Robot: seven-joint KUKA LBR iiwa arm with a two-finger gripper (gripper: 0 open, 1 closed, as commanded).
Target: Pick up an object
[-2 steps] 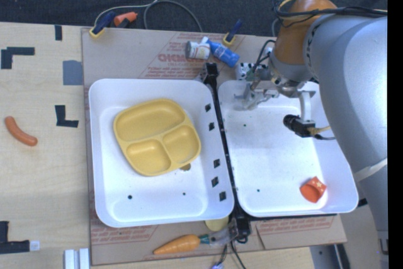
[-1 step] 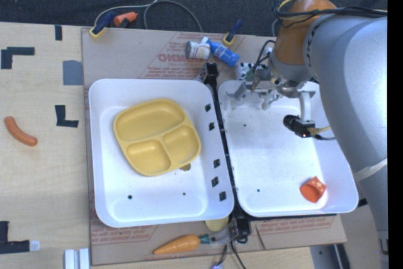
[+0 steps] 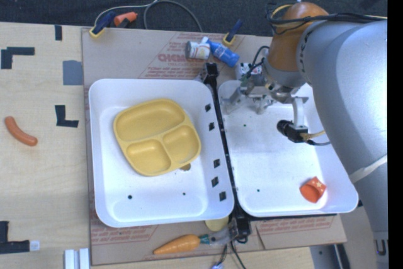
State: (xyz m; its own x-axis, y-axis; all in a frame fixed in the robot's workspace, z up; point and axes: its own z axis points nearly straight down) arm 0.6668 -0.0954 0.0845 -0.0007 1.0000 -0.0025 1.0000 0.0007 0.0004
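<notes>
2 shallow white bins sit side by side on my bench: the left white bin (image 3: 104,198) carries a yellow plastic divided plate (image 3: 156,135), and the right white bin (image 3: 277,195) carries a small orange block-shaped object (image 3: 313,189) in its near right corner. That orange piece is the likeliest thing for me to pick, lying alone and well apart from the bin's far end.

My grey arm with the orange band (image 3: 296,22) reaches in from the right, and its two-finger gripper (image 3: 252,94) hangs low over the far left corner of the right bin, close to the dividing wall. Nothing sits between it and the bin floor that I can make out. Whether the pincer is wide or narrow I cannot tell from this slanted view; the wrist hardware hides it.

I judge the pick is not yet made and the approach is misplaced. Next, I need to lift clear, travel toward the near right corner, centre over the orange piece and descend.
</notes>
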